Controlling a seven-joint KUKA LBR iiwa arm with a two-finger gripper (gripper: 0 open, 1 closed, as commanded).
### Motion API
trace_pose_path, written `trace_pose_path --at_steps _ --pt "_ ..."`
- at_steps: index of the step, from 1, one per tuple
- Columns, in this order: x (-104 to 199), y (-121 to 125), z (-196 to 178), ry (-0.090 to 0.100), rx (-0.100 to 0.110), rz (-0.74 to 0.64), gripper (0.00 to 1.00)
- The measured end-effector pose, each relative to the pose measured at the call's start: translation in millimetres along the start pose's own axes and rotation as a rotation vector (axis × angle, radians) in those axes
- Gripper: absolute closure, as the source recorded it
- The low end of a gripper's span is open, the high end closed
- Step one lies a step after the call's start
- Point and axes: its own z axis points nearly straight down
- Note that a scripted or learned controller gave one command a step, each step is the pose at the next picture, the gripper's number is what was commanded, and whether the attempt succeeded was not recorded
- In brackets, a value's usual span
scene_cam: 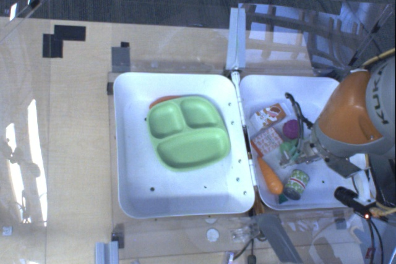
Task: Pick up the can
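The can, small, with a green and white label, lies on its side near the front of the right bin. My gripper hangs just behind and above the can, low over the bin. The grey arm with its orange band covers the bin's right half. Nothing is seen held.
An orange carrot lies left of the can. Two red and white cartons, a purple object and a green object crowd the bin's middle. The left bin holds a green divided plate.
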Motion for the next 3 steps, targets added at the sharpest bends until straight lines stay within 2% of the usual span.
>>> trace_pose_path --at_steps 1,2,3 --pt "0 0 0 0.0 0.0 0.0 0.0" --pt "-11 -7 11 0.001 0.005 -0.049 0.0" --pt "-8 -3 9 -0.009 -0.002 -0.185 0.0"
